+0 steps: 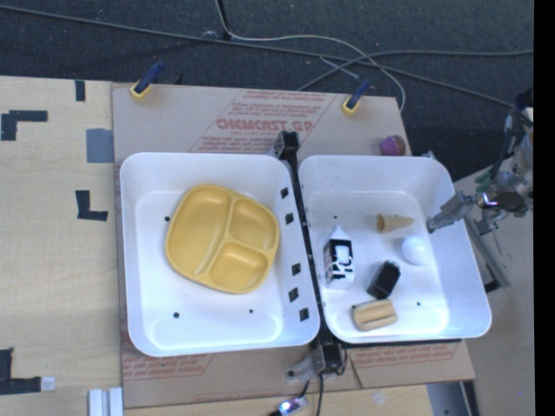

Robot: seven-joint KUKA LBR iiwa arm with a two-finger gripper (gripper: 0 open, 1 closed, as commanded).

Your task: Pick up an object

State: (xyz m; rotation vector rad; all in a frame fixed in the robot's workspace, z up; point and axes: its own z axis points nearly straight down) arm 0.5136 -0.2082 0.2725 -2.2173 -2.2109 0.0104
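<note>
Two shallow white bins sit side by side on a bench: the left bin holds a yellow divided plate, and the right bin holds a small black-and-white carton, a black block, a tan block nearest the viewer, a white ball and a tan cone. The gripper reaches in at the right bin's right rim, just right of the ball and cone, with nothing seen in its grasp. I cannot tell how wide it is spread.
</note>
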